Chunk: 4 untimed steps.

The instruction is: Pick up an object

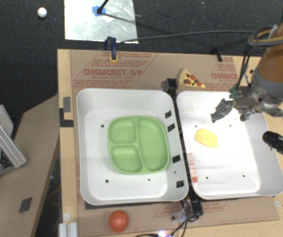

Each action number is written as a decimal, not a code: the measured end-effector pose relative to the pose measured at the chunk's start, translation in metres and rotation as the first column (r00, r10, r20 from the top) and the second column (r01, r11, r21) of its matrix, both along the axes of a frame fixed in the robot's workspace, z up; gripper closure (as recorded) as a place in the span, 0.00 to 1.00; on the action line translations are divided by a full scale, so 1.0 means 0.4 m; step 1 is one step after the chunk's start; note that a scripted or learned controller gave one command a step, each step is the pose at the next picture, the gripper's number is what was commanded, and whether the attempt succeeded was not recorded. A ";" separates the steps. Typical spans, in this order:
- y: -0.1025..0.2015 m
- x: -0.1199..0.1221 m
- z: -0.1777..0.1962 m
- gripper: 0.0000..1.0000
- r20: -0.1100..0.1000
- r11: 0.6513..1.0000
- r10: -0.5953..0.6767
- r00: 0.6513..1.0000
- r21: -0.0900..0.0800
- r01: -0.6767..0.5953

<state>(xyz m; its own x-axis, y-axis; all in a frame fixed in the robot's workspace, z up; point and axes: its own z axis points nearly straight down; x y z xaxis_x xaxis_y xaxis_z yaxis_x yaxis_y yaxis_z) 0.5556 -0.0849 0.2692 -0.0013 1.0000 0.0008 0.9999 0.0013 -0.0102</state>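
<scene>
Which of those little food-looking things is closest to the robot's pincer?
The yellow piece, lying in the right bin just below the pincer. The pizza slice sits outside on the board behind the bins, and the red ball lies far off in front of the left bin.

Bright, even overhead light; the white bins (131, 102) glare slightly, shadows are soft, and detail is mildly blurred.

One fixed camera looked down at a slant from above, probably the bench's front, framing both bins (131, 147).
</scene>
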 end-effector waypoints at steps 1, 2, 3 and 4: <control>0.000 0.005 0.015 0.00 0.012 1.000 0.002 1.000 -0.001 -0.002; 0.002 0.007 -0.089 0.00 0.009 1.000 0.000 1.000 -0.001 0.000; -0.022 -0.002 -0.215 0.00 0.008 1.000 -0.001 1.000 -0.001 0.001; -0.032 -0.015 -0.325 0.00 0.008 1.000 0.000 1.000 0.000 0.000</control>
<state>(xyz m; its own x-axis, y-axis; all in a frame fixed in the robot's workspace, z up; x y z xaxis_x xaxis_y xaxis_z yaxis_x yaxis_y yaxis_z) 0.5497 -0.0978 0.1394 -0.0009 1.0000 0.0007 1.0000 0.0009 -0.0022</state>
